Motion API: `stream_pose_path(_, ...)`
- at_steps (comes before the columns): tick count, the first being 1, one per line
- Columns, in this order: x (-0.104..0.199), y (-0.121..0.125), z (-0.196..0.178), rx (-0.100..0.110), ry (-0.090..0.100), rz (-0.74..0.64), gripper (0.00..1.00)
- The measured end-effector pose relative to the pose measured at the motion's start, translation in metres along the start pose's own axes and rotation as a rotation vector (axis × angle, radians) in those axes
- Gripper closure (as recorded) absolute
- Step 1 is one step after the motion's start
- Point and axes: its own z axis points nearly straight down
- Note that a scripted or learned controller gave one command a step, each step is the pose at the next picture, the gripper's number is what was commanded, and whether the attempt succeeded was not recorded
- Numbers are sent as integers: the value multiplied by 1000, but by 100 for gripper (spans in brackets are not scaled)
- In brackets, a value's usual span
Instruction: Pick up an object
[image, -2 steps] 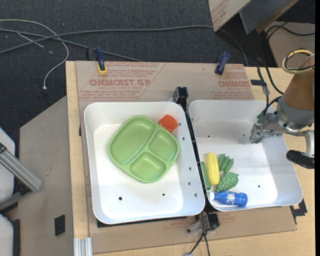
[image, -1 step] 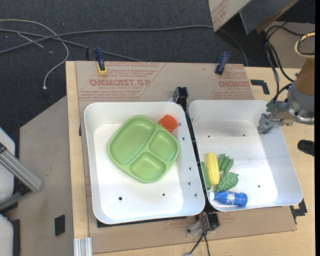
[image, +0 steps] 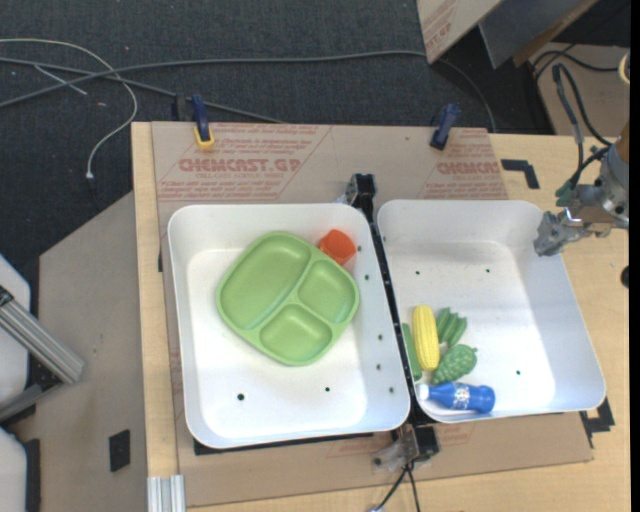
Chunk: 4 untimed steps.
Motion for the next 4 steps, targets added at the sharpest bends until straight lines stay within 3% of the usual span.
stream_pose_path(1, 0, 1, -15, 2, 1, -1, 100)
stream_pose_path(4, 158, 24, 9, 10, 6, -6, 100)
